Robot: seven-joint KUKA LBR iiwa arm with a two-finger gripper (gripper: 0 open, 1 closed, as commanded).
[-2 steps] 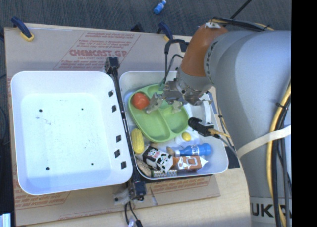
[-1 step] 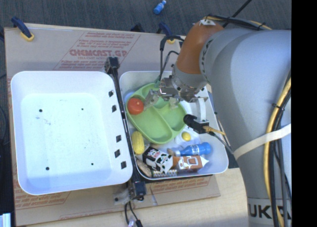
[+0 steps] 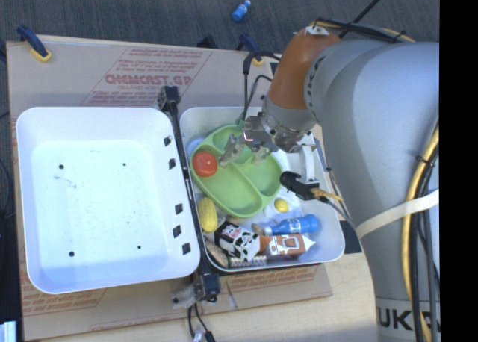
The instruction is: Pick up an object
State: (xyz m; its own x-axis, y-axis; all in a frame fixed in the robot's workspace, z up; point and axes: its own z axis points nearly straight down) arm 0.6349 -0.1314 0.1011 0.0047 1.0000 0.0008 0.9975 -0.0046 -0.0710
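Note:
My gripper [image 3: 244,151] hangs over the right bin [image 3: 331,248], its metal fingers spread just above the upper part of a green divided plate [image 3: 246,184]. Nothing sits between the fingers. A red tomato [image 3: 205,163] rests on the plate's left side. Below the plate lie a yellow corn cob [image 3: 208,214], a small yellow piece [image 3: 281,204], a blue bottle [image 3: 296,225], a black-and-white cow toy [image 3: 237,241] and a brown carton [image 3: 286,246].
The left bin [image 3: 97,191] is a shallow white tray with a few dark specks. Both bins sit on a cardboard sheet [image 3: 149,72] held by blue clamps [image 3: 33,42]. The grey arm covers the right bin's right side.

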